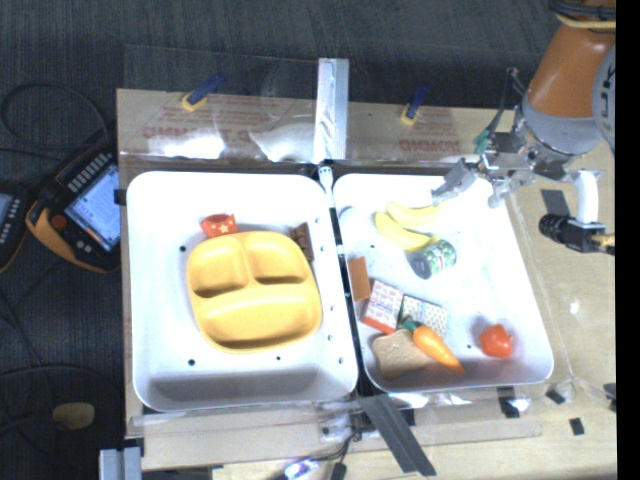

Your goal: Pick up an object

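Left bin (145, 268) holds a big yellow divided tray (254, 289) w/ a small red item (218, 225) at its far-left corner. Right bin (520, 268) has a banana (403, 226) at the far end, a green can (433, 258) just nearer, then a carrot (436, 344) on bread (398, 355) and a tomato (496, 341) at the near end. Gripper (450, 185) hangs over the right bin's far edge, right beside the banana, nothing seen in it; can't tell if it's open or closed.

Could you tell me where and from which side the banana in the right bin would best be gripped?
Probably across the middle of the banana, coming straight down from above. It lies flat in the right bin as a curved bar from upper right to lower left, so its narrow width suits two fingers. Its upper side is free, while the green can sits close below its lower end, so avoid that end.
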Motion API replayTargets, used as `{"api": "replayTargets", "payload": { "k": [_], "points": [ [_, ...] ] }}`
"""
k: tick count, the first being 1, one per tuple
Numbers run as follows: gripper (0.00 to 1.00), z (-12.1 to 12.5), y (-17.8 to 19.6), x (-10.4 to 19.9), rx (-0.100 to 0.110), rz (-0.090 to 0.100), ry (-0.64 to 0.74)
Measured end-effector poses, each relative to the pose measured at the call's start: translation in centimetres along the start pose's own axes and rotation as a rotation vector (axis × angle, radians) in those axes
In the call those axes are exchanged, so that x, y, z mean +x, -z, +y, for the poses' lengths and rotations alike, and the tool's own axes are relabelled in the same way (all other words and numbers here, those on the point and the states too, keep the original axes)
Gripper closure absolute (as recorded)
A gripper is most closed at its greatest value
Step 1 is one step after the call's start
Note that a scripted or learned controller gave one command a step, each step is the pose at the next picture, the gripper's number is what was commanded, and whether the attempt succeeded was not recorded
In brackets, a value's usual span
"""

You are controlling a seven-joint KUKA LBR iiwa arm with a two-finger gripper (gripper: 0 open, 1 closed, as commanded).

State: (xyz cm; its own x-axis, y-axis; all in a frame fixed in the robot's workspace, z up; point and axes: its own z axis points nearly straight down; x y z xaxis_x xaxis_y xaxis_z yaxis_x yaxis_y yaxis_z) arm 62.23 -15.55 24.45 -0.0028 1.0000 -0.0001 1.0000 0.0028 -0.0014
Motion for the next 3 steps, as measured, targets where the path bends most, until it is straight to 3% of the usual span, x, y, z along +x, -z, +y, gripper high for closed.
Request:
{"api": "replayTargets", "payload": {
  "k": [1,2,3],
  "points": [
    [0.0,0.2,-14.5,3.3,-0.011,-0.004,0.093],
    [0.0,4.3,-15.4,2.9,0.021,0.002,0.091],
    [1.0,4.4,-14.3,2.9,0.02,-0.002,0.092]
  ]
}}
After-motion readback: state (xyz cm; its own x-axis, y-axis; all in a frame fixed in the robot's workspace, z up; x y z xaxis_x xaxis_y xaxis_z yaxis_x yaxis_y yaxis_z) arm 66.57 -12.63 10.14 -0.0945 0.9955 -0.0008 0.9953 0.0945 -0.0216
